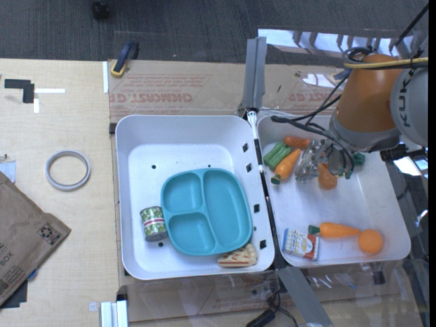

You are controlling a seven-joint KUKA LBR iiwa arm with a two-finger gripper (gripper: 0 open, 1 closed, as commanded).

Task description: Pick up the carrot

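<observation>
hovering gripper (pixel 315 163) beside carrot (pixel 287 165) in right bin (pixel 392 203), fingers perhaps parted, hard to tell

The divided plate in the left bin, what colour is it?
The divided plate is turquoise blue, seen clearly in the camera view.

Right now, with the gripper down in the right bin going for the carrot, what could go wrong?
1. Crowding: the carrot lies against a green vegetable and another orange piece, so the gripper may nudge or catch a neighbour.
2. Wrong target: a second carrot-like item lies near an orange at the bin's front.
3. The carrot sits close to the bin divider, leaving little finger room on that side.
</observation>
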